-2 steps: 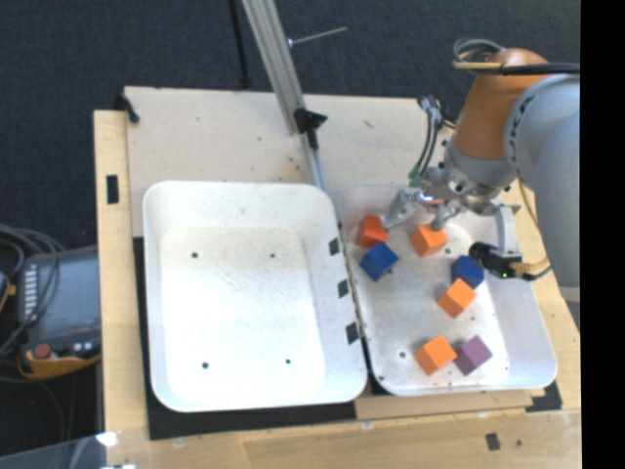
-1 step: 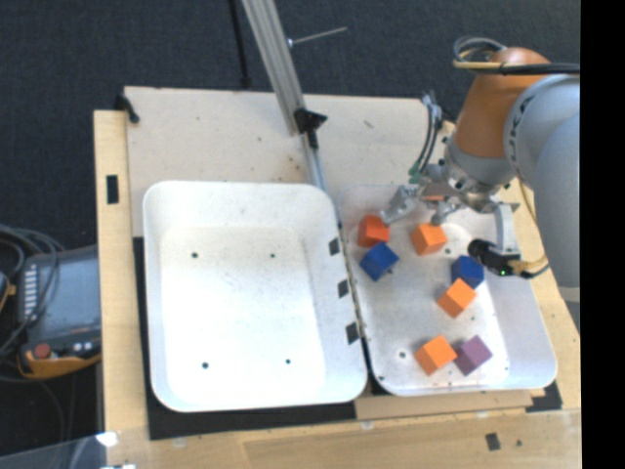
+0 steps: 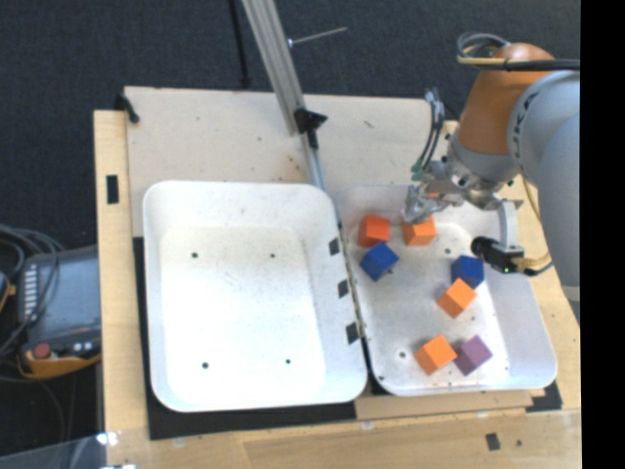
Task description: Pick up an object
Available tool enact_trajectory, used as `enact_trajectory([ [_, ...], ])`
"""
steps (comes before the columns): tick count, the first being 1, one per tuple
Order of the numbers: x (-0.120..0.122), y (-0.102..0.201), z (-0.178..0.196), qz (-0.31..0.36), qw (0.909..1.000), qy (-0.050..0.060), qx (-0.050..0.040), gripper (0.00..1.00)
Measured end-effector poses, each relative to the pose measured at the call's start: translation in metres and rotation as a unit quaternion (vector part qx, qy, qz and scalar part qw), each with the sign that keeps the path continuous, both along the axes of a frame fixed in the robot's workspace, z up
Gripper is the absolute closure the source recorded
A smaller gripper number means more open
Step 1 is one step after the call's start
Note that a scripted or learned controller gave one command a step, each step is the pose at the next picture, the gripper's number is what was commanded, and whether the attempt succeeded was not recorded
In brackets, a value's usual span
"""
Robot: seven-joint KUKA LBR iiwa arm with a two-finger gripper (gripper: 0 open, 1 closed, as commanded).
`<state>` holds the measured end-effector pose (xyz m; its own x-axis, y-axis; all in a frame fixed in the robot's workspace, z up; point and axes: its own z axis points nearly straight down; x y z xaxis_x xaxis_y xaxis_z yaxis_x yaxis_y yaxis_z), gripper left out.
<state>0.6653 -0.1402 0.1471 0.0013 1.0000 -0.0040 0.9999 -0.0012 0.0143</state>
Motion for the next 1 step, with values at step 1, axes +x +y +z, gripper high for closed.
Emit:
enact_trajectory([
  [1, 0.0053, -0.0067, 0.0637, 0.001, 1.0, 0.003, 0.0009, 1.0],
])
